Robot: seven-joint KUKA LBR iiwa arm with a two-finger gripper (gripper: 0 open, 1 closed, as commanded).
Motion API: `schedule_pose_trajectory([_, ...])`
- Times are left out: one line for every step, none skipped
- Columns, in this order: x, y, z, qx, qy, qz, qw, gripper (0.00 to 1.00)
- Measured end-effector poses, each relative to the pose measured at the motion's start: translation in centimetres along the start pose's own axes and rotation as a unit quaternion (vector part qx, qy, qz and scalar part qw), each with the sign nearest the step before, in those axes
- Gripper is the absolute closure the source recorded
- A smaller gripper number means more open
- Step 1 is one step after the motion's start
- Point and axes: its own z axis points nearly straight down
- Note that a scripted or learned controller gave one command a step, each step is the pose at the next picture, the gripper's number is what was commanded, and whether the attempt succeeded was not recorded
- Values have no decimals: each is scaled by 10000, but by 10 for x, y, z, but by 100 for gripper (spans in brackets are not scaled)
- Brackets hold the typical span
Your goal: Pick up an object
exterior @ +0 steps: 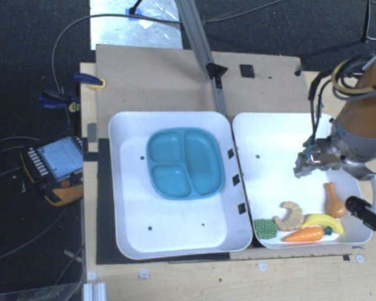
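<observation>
Several toy foods lie along the front edge of the right bin point(269, 137): a green broccoli piece point(266, 228), a tan croissant point(291, 215), an orange carrot point(304, 234), a yellow banana point(324, 221) and an orange-brown drumstick point(333, 199). My gripper point(308, 163) hangs over the right part of that bin, above and slightly left of the drumstick. Nothing shows between its tips, and the arm's body hides much of it.
The left bin point(128, 231) holds a blue divided plate point(185, 162). A metal pole point(200, 36) slants across the back of the bench. Cables, clamps and a handheld device point(56, 162) lie on the floor to the left.
</observation>
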Motion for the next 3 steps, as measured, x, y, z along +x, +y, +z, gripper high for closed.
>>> schedule_pose_trajectory([47,30,-6,16,15,-27,10000,100])
schedule_pose_trajectory([103,56,7,28,18,-32,10000,100])
schedule_pose_trajectory([149,82,23,28,15,-26,10000,100])
